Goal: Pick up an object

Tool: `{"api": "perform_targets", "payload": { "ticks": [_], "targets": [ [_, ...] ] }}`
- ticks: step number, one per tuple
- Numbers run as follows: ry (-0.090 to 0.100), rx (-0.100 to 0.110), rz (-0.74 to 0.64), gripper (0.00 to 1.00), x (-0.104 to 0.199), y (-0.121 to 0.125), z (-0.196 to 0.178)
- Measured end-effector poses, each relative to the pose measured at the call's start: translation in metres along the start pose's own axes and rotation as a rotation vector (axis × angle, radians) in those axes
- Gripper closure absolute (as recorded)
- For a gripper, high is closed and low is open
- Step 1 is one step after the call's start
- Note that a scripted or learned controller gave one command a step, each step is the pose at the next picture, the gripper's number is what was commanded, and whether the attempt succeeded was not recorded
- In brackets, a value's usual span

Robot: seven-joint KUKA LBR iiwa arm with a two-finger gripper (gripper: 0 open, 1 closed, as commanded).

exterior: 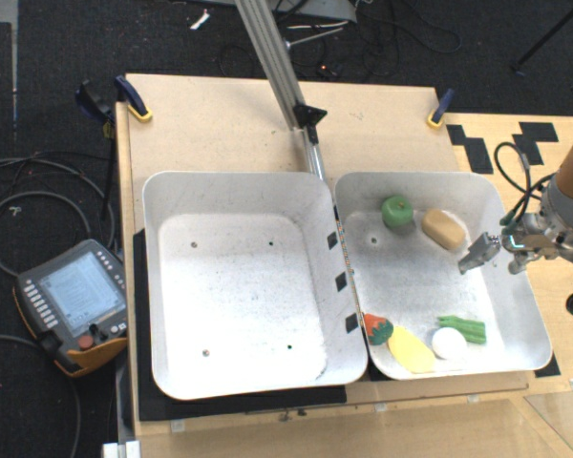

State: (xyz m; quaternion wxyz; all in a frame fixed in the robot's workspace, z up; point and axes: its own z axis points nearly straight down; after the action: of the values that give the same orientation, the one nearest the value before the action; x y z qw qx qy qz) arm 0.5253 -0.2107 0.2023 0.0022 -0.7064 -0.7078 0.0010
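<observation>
From the fixed camera above the bench, two shallow white bins sit side by side on a pale wooden board, their thin plastic walls rounded at the corners and their floors faintly speckled with grey scuffs. The left bin (pixel 234 294) has a bare floor marked by a few small dark dots. The right bin (pixel 411 275) holds every loose object. Near its far wall lies a round green apple-shaped piece (pixel 397 212) with a matte skin, and just beside it, to the right, a tan oblong lump (pixel 444 229) shaped like a bread roll or potato. Along the near wall a smooth yellow oval piece (pixel 412 352) lies touching a small orange and green piece (pixel 377 330) at the left corner, with a glossy white ball (pixel 449 343) just to its right and a ribbed green piece (pixel 463 328) lying against that ball. The gripper (pixel 492 253) reaches in from the right over the bin's right side, all grey metal, near the tan lump but apart from it; its fingers stand slightly apart with nothing between them. A slanted metal pole (pixel 272 55) crosses the board's far edge.
</observation>
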Motion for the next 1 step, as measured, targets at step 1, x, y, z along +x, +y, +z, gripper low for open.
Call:
{"api": "perform_targets", "payload": {
  "ticks": [1],
  "targets": [
    [-0.001, -0.004, 0.0, 0.0, 0.0001, 0.001, -0.0021]
  ]
}}
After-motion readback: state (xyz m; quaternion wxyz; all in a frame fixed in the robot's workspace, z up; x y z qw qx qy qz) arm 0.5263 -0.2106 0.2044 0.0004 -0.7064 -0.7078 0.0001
